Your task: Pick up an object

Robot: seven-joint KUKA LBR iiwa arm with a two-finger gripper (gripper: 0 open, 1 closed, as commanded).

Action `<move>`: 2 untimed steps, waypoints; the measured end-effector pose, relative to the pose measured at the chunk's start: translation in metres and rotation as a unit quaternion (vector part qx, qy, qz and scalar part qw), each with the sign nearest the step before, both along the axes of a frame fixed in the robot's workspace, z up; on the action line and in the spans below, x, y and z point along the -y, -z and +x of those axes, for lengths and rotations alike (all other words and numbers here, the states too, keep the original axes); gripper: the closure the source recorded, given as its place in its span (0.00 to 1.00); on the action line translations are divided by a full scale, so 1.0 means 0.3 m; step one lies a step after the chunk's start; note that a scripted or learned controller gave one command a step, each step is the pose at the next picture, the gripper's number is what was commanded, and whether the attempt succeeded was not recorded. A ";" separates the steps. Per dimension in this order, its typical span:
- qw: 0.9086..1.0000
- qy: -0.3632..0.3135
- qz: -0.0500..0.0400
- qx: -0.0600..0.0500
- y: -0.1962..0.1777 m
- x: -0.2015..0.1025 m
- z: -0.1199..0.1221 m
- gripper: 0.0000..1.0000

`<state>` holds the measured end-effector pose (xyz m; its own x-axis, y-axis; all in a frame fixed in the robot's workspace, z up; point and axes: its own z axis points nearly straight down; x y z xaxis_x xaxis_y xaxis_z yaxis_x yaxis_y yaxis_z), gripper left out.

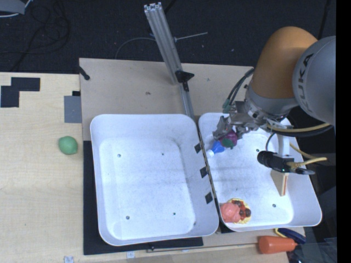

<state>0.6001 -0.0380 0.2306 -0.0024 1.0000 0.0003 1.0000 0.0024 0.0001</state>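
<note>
My gripper [224, 129] hangs over the back left part of the right bin [307, 215], close to the divide between the two bins. Directly under it and touching it in the picture is a small purple and blue toy [225, 142] with a white tip pointing to the bin's left wall. Whether the toy is gripped or just lies below the gripper cannot be made out. A red, orange and yellow lumpy toy [236, 211] lies in the front left corner of the same bin.
The left bin [109, 130] stands beside the right one. A green ball [68, 145] rests on the bench to the left of the bins. An orange object [276, 244] lies in front of the right bin. An aluminium rail [167, 43] slants up behind the bins.
</note>
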 end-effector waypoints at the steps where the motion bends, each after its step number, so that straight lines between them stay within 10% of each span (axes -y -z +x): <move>1: 1.000 -0.001 0.000 -0.001 0.025 -0.190 -0.055 1.00; 2: 1.000 -0.001 0.000 0.000 -0.016 -0.360 -0.102 1.00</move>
